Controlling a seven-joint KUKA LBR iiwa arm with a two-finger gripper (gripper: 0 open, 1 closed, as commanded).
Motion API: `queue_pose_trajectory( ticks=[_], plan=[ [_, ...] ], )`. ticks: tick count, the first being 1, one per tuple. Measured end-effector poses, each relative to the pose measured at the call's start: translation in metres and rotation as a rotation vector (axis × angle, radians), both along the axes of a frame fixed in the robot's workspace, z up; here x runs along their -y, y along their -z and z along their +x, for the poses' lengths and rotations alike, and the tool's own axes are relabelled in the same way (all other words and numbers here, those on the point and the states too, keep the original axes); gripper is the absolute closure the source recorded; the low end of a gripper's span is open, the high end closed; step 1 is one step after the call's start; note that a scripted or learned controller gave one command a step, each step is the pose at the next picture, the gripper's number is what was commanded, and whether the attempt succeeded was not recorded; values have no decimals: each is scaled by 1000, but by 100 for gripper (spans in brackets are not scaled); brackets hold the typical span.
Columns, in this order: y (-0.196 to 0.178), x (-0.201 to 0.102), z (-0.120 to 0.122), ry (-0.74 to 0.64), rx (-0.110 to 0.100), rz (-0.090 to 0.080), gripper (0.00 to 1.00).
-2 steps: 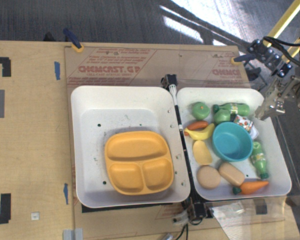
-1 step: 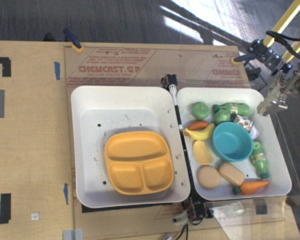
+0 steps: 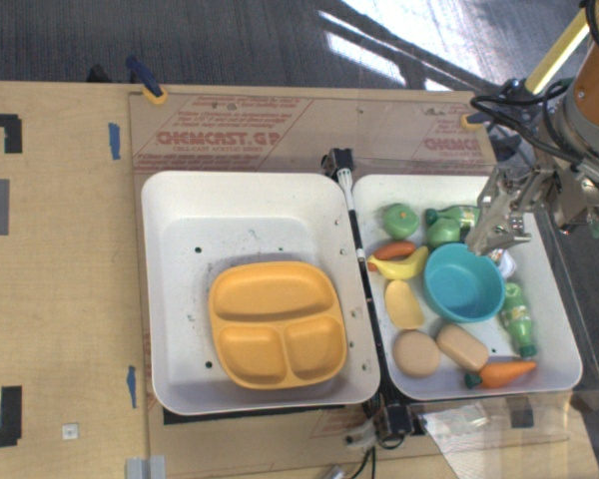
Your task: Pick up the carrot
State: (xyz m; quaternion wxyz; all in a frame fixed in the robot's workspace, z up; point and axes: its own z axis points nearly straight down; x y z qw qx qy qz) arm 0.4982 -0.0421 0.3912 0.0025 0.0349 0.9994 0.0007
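Observation:
The carrot point(image 3: 507, 372), orange with a green stub at its left end, lies flat in the front right corner of the right bin point(image 3: 569, 362), against the front wall. My gripper point(image 3: 494, 247) hangs over the back right part of that bin, above the far rim of a blue bowl point(image 3: 464, 285). It is well behind the carrot. Its fingers look open, with nothing between them.
Around the bowl in the right bin lie a banana point(image 3: 401, 264), a green apple point(image 3: 399, 218), other green produce point(image 3: 442, 229), a yellow fruit point(image 3: 403, 304), a tan egg point(image 3: 415, 353) and a tan roll point(image 3: 461, 347) next to the carrot. A yellow divided plate point(image 3: 278, 322) sits in the left bin point(image 3: 170, 267).

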Motion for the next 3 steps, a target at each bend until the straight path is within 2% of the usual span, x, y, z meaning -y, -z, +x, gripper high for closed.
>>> queue_pose_trajectory(
  ticks=[1,2,3],
  plan=[
    [-23,-62,-17,263,5,2,100],
    [-22,-61,-17,264,4,1,0],
    [214,-11,-22,58,-20,0,0]
  ],
)
